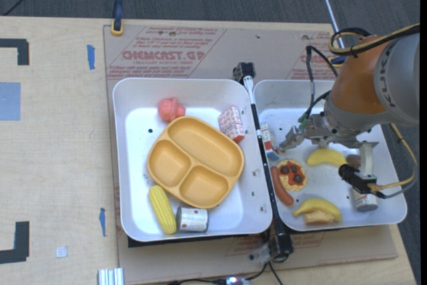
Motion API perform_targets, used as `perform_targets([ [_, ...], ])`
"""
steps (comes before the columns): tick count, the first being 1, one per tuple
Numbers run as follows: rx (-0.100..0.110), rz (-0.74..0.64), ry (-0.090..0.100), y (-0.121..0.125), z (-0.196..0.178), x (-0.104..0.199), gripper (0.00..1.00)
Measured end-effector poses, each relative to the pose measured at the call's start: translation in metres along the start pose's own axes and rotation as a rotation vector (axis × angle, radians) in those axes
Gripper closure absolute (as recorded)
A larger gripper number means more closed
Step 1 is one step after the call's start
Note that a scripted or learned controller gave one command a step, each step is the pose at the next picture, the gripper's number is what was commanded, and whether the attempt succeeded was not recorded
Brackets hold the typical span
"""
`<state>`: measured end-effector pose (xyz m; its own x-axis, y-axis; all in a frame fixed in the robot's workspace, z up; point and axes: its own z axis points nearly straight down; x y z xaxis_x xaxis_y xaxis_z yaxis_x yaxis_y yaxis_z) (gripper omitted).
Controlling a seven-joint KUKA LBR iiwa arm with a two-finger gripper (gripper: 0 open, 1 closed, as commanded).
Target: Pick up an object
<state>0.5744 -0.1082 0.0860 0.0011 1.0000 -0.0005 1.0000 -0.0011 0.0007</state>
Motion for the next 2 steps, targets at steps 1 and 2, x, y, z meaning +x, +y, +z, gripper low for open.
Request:
perform_targets([
  [1, -0.003, -0.001, 0.0, -0.031, 0.0, 0.008, 0.0],
  [2, -0.004, -0.001, 0.0, -0.072, 0.0, 0.012, 0.0],
])
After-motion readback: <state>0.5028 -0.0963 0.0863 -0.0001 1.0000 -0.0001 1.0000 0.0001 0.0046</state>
